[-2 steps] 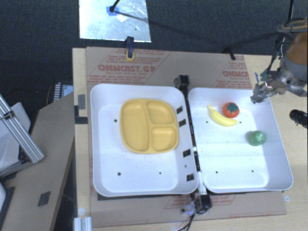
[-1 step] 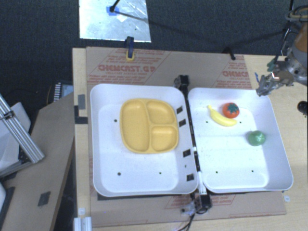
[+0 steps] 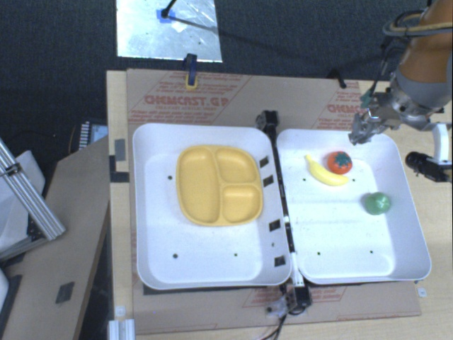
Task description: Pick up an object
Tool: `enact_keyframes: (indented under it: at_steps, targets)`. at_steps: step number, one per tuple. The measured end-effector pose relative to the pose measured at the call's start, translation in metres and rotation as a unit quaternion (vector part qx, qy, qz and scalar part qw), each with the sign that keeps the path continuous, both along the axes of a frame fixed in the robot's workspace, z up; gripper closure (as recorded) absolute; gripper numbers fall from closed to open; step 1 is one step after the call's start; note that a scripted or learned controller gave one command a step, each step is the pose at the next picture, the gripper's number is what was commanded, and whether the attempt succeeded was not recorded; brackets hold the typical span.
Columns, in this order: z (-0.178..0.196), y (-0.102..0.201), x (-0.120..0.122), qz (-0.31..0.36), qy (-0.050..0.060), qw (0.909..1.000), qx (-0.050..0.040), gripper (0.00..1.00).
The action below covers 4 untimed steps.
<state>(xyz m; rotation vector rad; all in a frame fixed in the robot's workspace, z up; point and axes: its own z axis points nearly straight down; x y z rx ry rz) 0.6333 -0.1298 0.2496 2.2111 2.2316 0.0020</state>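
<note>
A: What is counted on the bench?

B: Two white bins are seen side by side, the left bin (image 3: 152,261) and the right bin (image 3: 407,257). One yellow divided plate (image 3: 218,185) with three compartments is laid in the left bin. Three small things are found in the right bin: one banana (image 3: 324,173), one red tomato (image 3: 340,162) and one green ball (image 3: 377,203).

A: How are those three set out?

B: The tomato is placed just against the banana's upper right end, seemingly touching it. The green ball is set apart from both, lower and further right.

A: And the claw?

B: One gripper (image 3: 361,134) is seen above the far rim of the right bin, near its upper right corner. Nothing is seen between its fingers; whether they are spread or closed cannot be told.

A: Where do the things lie from it?

B: The tomato and banana are found near it, just below and slightly left. The green ball lies further off, below it.
</note>
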Motion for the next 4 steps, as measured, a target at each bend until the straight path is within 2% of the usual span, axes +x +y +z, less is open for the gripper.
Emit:
enact_keyframes:
  at_steps: [1, 2, 3, 4]
  targets:
    - [0.002, 0.058, 0.014, 0.001, -0.002, 1.0000, 0.0002, 1.00]
    - [-0.006, 0.114, 0.009, 0.000, 0.000, 1.0000, 0.0002, 1.00]
    - [-0.003, 0.173, 0.019, 0.000, -0.001, 1.0000, -0.0001, 1.00]
    - [-0.018, 0.231, 0.024, 0.000, 0.000, 1.0000, 0.0003, 1.00]
